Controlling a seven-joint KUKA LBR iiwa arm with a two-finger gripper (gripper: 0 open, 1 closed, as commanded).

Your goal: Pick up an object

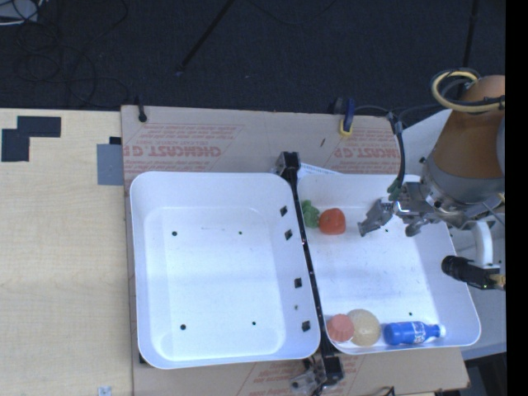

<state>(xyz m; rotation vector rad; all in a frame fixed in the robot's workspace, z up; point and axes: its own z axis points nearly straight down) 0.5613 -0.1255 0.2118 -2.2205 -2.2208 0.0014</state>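
Observation:
The right bin [388,279] holds a red round object [332,221] and a green object [309,214] near its far left wall. At its front edge lie a pinkish-red ball [340,327], a pale cream ball [364,327] and a blue bottle [410,333] on its side. My gripper [393,219] hangs over the far right part of this bin, to the right of the red object and apart from it. Its fingers [374,220] stand spread with nothing between them.
The left bin [157,221] stands beside the right one, with a black divider strip [299,246] between them. Both rest on a cardboard sheet [206,143]. The arm's orange and grey body [470,147] looms over the right bin's far right corner.

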